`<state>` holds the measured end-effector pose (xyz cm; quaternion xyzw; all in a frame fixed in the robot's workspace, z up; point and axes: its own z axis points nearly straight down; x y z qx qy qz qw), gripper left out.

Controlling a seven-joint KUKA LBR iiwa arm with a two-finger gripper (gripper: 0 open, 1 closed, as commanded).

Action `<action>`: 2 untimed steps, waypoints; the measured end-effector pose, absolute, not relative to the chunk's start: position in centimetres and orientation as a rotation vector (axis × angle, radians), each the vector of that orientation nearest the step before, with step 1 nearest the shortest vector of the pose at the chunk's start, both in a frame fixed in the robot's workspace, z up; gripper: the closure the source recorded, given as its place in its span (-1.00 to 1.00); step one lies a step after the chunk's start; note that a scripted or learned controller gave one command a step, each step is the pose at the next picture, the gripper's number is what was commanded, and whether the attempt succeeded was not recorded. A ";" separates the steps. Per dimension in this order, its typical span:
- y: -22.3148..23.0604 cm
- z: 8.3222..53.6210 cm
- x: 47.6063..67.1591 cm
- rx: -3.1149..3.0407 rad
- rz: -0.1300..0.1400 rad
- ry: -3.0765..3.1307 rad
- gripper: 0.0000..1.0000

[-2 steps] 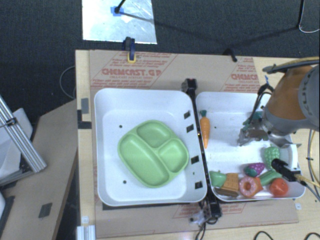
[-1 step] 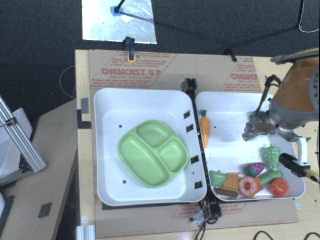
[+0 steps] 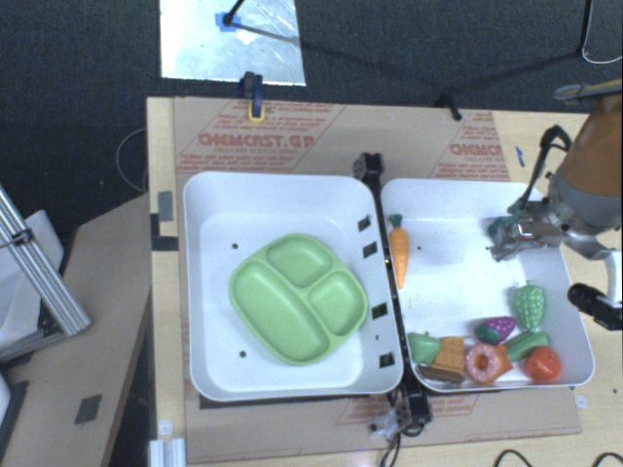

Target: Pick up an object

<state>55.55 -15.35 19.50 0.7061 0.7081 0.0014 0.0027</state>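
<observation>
My gripper [image 3: 503, 236] hangs over the upper right part of the right bin [image 3: 453, 285], above bare white floor. An orange carrot [image 3: 398, 251] lies along that bin's left wall. Toy food is heaped along the near edge: a green piece [image 3: 422, 345], a brown block [image 3: 449, 357], a pink donut [image 3: 484, 362], a purple piece [image 3: 497, 329], a red tomato [image 3: 543, 362] and a bumpy green piece [image 3: 530, 305]. The bumpy green piece is the closest, a little below and to the right of the gripper. I see nothing in the gripper.
The left bin [image 3: 209, 261] holds a light green divided plate [image 3: 297, 300]. A black divider [image 3: 375, 251] runs between the bins. The arm's grey and orange wrist [image 3: 594, 178] comes in over the right bin's far right corner.
</observation>
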 end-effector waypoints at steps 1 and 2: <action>-15.4 22.6 55.7 2.214 0.004 2.223 1.00; -9.4 23.3 54.4 2.210 0.004 2.234 1.00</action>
